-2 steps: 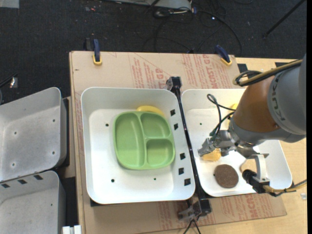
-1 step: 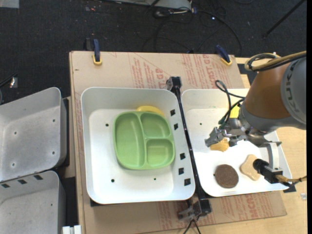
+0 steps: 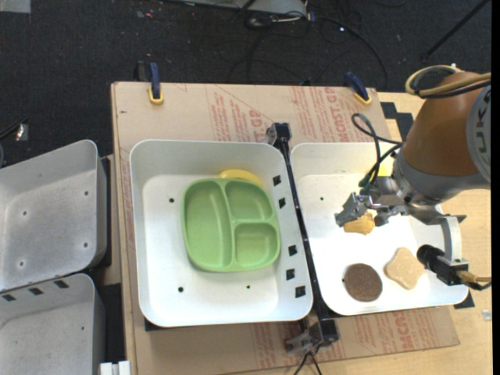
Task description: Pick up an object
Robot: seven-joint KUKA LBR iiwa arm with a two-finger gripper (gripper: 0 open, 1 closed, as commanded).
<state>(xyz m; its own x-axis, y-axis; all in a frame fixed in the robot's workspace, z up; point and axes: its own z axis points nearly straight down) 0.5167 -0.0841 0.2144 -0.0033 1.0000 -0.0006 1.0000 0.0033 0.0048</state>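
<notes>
1. Metal claw (image 3: 355, 212) is seen low in the right bin (image 3: 328, 162), at a yellow chunk (image 3: 360, 225); its state cannot be told.
2. Grasping is judged underway; a secure pinch, then a lift, is needed.
3. A brown disc (image 3: 363, 281) and tan piece (image 3: 405, 269) lie nearby; a green tray (image 3: 231, 225) is set in the left bin (image 3: 156, 178).

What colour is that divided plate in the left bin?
Light green; the divided plate shows clearly in the camera view.

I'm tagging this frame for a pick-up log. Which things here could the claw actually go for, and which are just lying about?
Belongs to the job:
claw, right bin
yellow chunk right under the claw
brown disc
tan biscuit-shaped piece
right bin that holds them

Just lying about:
green divided plate in the left bin
yellow thing behind the plate
spare white trays, far left
</notes>
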